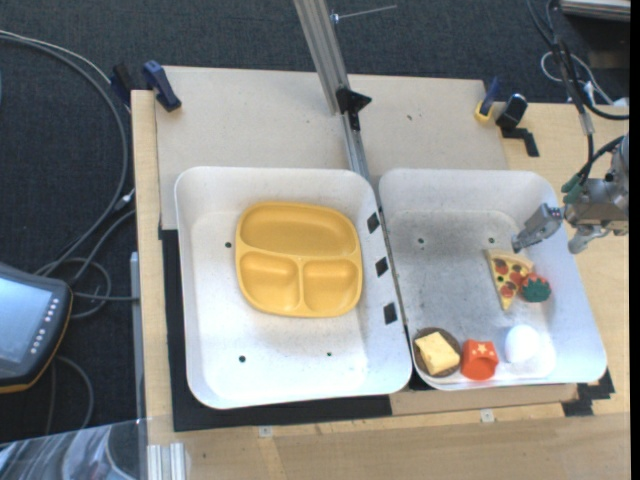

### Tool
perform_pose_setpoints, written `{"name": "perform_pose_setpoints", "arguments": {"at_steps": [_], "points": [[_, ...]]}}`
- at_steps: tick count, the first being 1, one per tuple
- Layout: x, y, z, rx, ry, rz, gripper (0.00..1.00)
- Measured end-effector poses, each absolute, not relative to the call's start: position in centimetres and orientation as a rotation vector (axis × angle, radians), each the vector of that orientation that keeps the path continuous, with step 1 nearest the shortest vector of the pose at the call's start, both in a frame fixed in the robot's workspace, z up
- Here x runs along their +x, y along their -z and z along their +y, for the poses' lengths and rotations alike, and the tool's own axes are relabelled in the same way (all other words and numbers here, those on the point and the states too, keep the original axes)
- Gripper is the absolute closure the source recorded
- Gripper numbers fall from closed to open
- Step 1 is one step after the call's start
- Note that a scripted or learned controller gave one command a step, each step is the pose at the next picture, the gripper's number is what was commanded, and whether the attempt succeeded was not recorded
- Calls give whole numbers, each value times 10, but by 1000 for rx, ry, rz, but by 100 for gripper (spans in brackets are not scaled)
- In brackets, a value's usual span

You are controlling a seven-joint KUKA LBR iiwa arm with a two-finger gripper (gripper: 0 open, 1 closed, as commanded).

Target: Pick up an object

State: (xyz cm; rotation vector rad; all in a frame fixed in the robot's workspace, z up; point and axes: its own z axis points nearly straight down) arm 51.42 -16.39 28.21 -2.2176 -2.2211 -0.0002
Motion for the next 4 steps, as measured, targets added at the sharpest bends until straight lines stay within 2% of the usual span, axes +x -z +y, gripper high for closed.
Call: {"name": "perform_pose_setpoints", "arguments": {"at_steps": [1, 4], "points": [[514, -282, -164, -2218, 1, -2221, 0], [524, -108, -146, -2215, -4, -2218, 0]]}}
